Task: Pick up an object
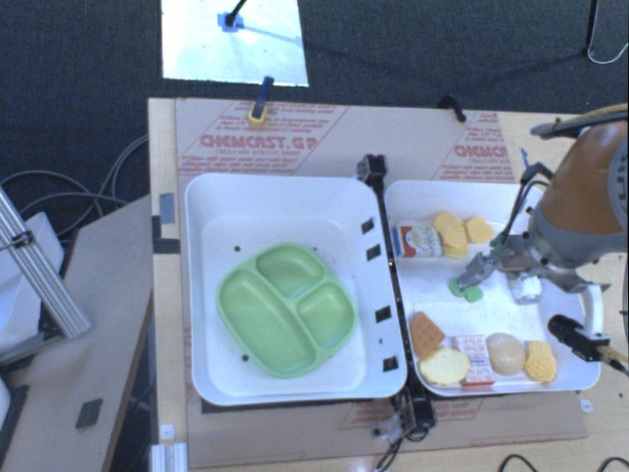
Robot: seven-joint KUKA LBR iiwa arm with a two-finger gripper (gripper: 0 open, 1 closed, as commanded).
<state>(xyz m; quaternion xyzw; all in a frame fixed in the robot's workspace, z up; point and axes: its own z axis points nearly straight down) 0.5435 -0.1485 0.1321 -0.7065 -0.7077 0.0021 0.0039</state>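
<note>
Dark carpet surrounds the bench (324, 131), whose top is covered by a sheet with red printed lettering; a pale square panel (234, 28) lies on the floor at upper left. Two shallow white bins sit side by side. In the left bin (211, 224) rests a light green, smooth plastic divided plate (286, 309) with three compartments. The right bin (423, 205) holds toy food: yellow waffle-textured pieces (451, 232), a small printed carton (417, 240), a brown cracker (427, 333), a pale bun (505, 353) and a green piece (469, 288) near the bin's middle. From the right of the frame the arm (588, 195), grey with an orange band, leans in over the right bin. Its gripper (479, 271) points down and left, tips just above the green piece; whether the fingers are spread or closed cannot be told.
</note>
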